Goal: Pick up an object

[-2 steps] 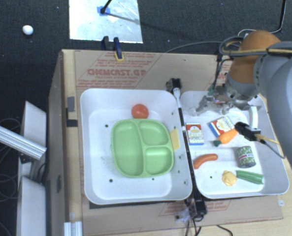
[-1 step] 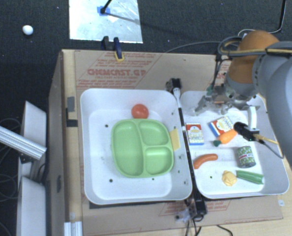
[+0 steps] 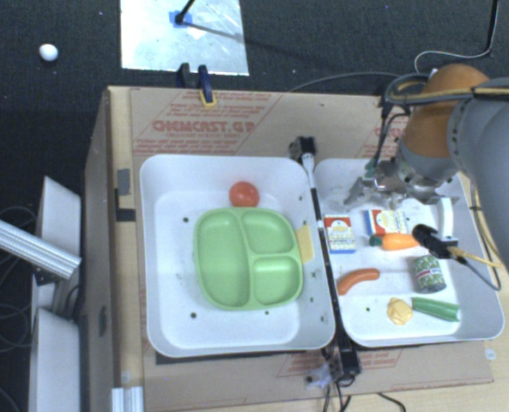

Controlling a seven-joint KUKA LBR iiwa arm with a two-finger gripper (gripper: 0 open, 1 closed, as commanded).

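Here, left bin (image 3: 164, 256): green tray (image 3: 247, 257), tomato (image 3: 244, 194); hand (image 3: 367, 189) state unclear.

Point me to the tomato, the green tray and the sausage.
tomato (image 3: 244, 194): camera view, middle of its red top.
green tray (image 3: 222, 260): camera view, floor of its large left compartment.
sausage (image 3: 358, 279): camera view, mid-length.

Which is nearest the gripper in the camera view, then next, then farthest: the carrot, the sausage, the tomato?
From the gripper, at the right bin's far end:
1. Carrot, just below it in the right bin.
2. Sausage, lower in the same bin.
3. Tomato, in the left bin.
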